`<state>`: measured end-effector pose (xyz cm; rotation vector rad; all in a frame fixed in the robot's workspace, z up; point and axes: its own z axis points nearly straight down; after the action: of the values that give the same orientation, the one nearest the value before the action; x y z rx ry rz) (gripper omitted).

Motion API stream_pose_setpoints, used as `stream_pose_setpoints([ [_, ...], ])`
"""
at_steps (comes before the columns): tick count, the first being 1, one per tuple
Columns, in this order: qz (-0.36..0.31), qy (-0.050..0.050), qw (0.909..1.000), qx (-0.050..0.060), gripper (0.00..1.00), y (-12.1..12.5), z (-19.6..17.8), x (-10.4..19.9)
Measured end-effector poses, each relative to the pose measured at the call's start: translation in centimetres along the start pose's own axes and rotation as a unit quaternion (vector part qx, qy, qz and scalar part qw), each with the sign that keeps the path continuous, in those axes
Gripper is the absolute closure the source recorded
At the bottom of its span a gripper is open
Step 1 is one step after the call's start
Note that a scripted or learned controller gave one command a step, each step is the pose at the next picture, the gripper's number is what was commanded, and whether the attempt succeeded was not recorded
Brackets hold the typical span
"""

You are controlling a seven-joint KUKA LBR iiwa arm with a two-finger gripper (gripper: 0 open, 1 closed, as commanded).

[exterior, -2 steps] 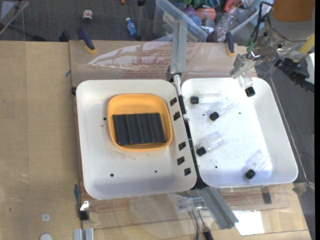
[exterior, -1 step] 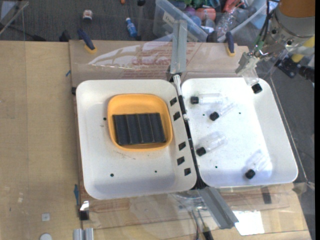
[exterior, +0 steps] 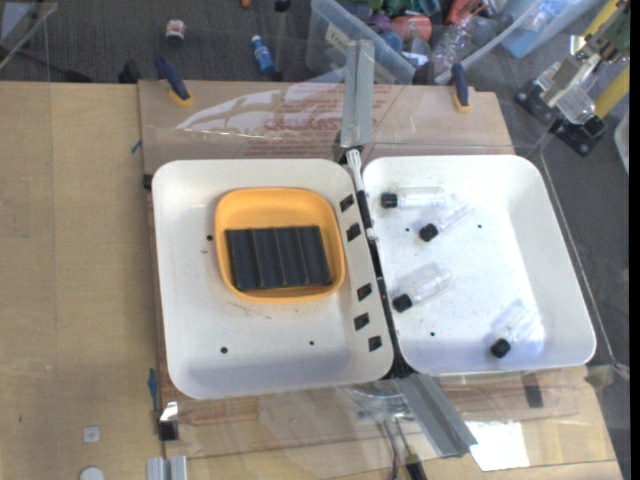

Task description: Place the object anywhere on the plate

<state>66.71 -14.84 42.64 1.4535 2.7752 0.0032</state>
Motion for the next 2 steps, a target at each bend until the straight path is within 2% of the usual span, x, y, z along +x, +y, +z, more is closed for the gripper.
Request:
stream_pose_setpoints([
  [1, -0.161, -0.002, 0.987, 0.0, 1.0, -3.89, -0.74, -5.62],
  [2, -0.25, 0.0, 0.9683, 0.0, 1.0, -4.85, -1.18, -5.67],
])
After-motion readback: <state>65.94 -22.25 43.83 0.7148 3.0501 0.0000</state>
